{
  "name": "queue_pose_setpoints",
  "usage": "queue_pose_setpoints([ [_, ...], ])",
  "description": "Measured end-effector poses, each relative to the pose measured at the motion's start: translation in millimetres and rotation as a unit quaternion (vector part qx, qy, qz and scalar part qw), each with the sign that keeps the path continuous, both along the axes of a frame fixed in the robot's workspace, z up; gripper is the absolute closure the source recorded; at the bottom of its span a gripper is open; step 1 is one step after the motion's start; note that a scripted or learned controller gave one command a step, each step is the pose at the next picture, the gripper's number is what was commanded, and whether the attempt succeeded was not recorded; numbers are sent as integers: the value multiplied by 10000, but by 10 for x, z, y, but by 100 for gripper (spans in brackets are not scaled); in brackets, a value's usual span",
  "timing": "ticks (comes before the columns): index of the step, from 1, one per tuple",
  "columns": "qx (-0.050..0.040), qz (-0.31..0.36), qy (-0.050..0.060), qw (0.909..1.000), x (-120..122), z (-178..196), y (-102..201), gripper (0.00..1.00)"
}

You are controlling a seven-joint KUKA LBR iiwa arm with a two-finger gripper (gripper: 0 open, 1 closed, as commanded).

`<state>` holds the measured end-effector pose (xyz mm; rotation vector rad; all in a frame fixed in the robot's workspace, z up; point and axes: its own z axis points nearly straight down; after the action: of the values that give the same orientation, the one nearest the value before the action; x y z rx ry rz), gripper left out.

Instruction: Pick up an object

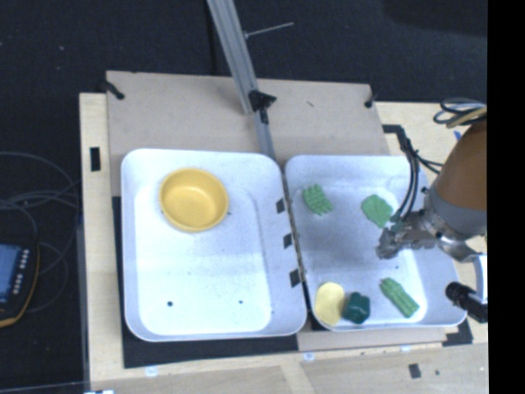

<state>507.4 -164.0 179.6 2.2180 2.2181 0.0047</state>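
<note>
The pincer hangs low over the right bin, near that bin's right side, on the grey wrist below the arm's orange band; whether it is spread or pressed together I cannot tell, since it shows as a small grey blur, and nothing is visibly caught in it. Closest is a light green piece just up and left of it, and a green ridged piece lies just below, so the pincer sits between two likely targets. Further left lies another green ridged piece near the divider, and at the front wall a pale yellow object touches a dark teal object. The left bin holds a yellow bowl, upright, well apart from the arm. Both bins rest on the counter.
</note>
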Motion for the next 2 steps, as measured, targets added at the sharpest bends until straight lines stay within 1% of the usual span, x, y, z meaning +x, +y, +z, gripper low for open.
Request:
queue_pose_setpoints([
  [1, 0, 0, -6, 10000, 13, 630, 11, 100],
  [2, 6, 2, 18, 10000, 18, 754, 9, 100],
])
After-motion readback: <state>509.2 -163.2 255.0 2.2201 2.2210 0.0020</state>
